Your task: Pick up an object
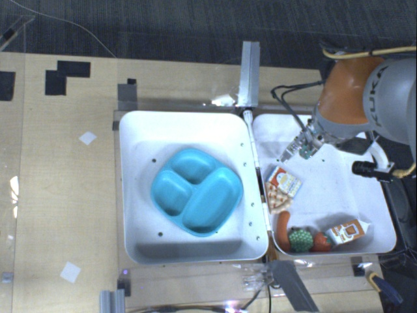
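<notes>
A blue divided plate lies in the left bin

You get bright, even overhead light, with glare washing out the white bins. Soft shadow pools beneath the blue plate toward six o'clock; detail stays slightly soft.

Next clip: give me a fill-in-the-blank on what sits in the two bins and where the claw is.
1. The blue divided plate lies in the ____ bin.
2. The claw hangs over the ____ bin, above the waffle box.
3. The plate has ____ compartments.
4. The small carton lies in the same bin as the green ____.

Missing words: left; right; three; broccoli
</notes>
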Robot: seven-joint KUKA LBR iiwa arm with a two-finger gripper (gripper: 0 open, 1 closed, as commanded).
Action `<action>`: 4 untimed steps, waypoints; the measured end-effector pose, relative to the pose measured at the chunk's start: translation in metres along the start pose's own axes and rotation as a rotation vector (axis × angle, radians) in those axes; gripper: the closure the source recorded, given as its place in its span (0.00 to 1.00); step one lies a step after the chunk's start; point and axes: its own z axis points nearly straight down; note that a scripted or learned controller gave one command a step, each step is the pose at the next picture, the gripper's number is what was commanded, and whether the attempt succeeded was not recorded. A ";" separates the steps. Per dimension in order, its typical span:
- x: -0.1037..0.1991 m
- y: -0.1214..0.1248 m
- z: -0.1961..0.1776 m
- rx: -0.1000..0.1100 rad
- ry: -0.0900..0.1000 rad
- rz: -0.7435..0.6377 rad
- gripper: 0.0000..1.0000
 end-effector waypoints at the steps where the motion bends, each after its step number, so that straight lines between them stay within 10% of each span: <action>1: 0.000 0.000 0.000 0.000 0.000 0.000 0.00; 2: -0.035 0.014 0.026 0.027 0.020 0.360 0.00; 3: -0.047 0.025 -0.047 0.027 0.024 0.215 0.00; 4: 0.005 -0.029 -0.024 0.028 0.029 0.141 0.00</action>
